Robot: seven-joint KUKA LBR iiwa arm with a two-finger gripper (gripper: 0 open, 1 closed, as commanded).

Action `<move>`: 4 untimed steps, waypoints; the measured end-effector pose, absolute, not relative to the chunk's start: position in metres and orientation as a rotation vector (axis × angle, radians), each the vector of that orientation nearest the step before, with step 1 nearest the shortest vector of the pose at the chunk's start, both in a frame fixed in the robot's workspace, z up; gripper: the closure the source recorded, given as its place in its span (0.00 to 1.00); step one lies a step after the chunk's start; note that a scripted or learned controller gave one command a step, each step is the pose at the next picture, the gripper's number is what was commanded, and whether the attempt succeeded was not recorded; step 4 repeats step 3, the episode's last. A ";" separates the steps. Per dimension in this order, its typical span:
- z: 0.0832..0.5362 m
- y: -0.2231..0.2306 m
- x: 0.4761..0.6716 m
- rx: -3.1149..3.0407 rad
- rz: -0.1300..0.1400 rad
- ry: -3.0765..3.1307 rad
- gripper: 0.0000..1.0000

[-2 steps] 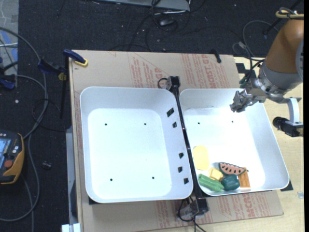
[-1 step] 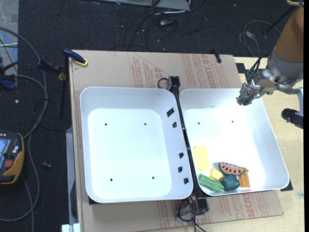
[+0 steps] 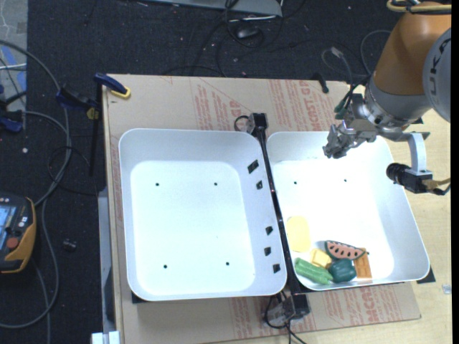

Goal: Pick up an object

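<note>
Toy foods (image 3: 330,262), a watermelon slice (image 3: 346,249) among them, sit heaped in the right bin's (image 3: 401,213) near corner; my hand (image 3: 336,147) hovers over its far edge, well apart, grasping nothing, its grip unreadable.

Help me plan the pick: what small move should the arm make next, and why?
Probably swing the tool toward the near corner of the right-hand white bin. It hangs over the far rim, while the pale yellow flat piece and green toy lie clustered there.
</note>
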State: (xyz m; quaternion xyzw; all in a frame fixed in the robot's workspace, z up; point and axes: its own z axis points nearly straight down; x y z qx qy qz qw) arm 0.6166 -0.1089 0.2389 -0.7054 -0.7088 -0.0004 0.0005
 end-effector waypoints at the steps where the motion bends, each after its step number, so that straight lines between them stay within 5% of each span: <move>1: 0.230 -0.048 0.624 -2.214 -0.001 -2.227 1.00; 3: 0.224 0.064 0.645 -2.216 -0.001 -2.226 1.00; 4: 0.224 0.064 0.645 -2.216 -0.001 -2.226 1.00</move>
